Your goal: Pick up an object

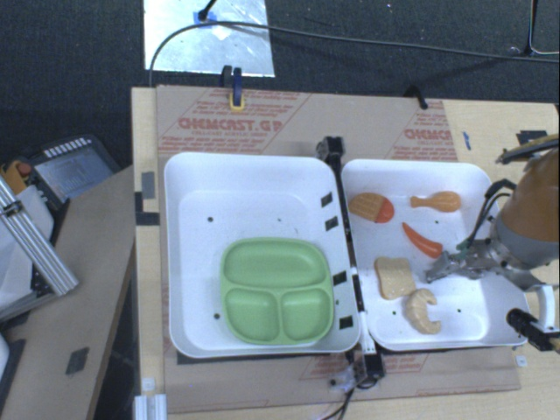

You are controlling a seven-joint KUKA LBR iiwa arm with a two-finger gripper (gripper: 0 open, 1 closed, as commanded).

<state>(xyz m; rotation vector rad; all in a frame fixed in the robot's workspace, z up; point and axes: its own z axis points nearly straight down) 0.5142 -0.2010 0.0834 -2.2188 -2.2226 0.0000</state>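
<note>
1. The gripper [440, 268] sits low in the right bin [472, 175], just right of the bread slice [395, 276].
2. Its finger spread cannot be told.
3. The red pepper [423, 240] lies just above it.
4. The croissant [423, 310] lies below the bread slice.

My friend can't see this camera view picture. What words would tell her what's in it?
A robot gripper reaches into the right white bin, among toy foods: a red pepper, bread slice, drumstick, croissant. The left bin holds a green divided plate.
</note>
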